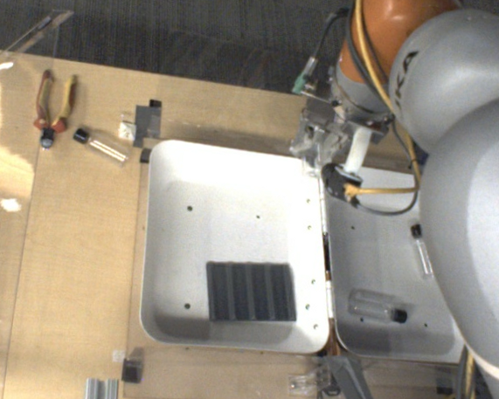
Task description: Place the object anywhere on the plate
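A pale wooden tabletop [68,264] seen from above carries two shallow white bins side by side. No brand name, label or writing can be read anywhere in the scene.

The left bin [176,231] holds a dark ribbed rectangular plate [250,292] lying flat near its front edge, toward the right. The right bin [376,250] holds a clear tube with a dark cap [378,307], lying on its side near the front wall, well apart from the plate and separated from it by the two bins' adjoining walls.

A big grey robot arm [472,172] with an orange band [390,19] reaches in from the right and covers much of the right bin. Its pincer [323,150] hangs over the back corner where the bins meet, among metal fittings and a yellow cable; whether it is spread or pressed together cannot be told, and nothing can be seen between its tips.

On the tabletop left of the bins lie red-handled pliers [54,105], a small clear vial with a black cap [99,144] and a dark bracket [150,121] at the left bin's back corner. Another dark block [132,369] sits by its front corner.
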Action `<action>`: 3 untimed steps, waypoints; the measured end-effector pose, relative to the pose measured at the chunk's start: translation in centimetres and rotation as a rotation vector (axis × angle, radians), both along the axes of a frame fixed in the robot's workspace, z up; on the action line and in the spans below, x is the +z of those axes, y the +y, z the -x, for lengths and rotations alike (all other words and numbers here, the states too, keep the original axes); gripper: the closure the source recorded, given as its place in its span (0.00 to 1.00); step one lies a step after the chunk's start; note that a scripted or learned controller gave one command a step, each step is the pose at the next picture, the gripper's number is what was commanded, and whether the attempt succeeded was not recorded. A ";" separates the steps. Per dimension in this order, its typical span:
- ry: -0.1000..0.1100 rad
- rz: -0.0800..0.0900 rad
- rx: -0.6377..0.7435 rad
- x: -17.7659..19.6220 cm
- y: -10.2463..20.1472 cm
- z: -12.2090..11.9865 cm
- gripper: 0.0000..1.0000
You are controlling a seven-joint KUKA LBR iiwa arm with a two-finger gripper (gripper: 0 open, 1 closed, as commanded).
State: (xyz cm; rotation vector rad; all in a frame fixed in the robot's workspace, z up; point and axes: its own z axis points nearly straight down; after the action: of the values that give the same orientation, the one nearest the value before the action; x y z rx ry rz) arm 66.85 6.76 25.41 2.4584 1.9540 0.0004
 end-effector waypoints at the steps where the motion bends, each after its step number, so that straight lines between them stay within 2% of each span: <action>1: 0.003 -0.001 -0.003 -9.8 9.1 0.1 1.00; 2: -0.008 -0.004 0.386 -11.6 17.0 0.3 1.00; 3: -0.004 -0.002 0.385 -11.8 16.9 0.3 0.00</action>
State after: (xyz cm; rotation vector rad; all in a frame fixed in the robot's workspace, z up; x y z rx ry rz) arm 66.51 23.68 13.58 2.0381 2.3879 0.0076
